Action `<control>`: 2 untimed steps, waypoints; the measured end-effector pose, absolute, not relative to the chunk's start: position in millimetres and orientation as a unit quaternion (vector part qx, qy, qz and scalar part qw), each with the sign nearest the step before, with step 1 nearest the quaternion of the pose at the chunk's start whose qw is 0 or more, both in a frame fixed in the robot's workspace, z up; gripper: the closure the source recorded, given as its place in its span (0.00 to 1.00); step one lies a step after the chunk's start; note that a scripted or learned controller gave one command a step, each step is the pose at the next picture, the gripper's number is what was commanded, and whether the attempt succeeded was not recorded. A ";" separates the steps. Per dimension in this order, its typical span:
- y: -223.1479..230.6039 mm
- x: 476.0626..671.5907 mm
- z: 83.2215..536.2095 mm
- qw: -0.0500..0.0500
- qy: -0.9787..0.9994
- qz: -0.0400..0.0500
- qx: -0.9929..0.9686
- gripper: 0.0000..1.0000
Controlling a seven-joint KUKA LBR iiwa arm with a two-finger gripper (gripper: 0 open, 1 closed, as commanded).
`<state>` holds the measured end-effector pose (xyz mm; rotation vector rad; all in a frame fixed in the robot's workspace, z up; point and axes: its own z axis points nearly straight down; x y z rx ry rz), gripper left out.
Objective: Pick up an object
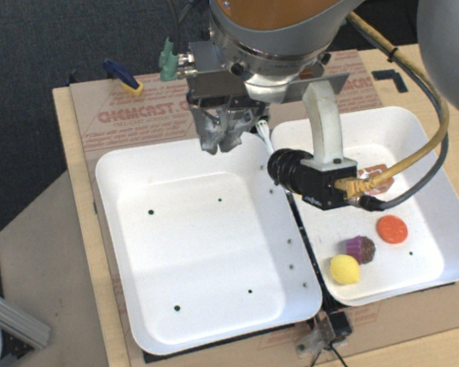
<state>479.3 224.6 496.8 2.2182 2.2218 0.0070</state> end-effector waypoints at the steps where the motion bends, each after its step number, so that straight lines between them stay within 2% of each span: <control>1: 224.6 479.3 531.4 0.001 0.708 0.003 0.707 1.00; 2: 224.5 478.8 513.2 -0.001 0.707 -0.002 0.707 1.00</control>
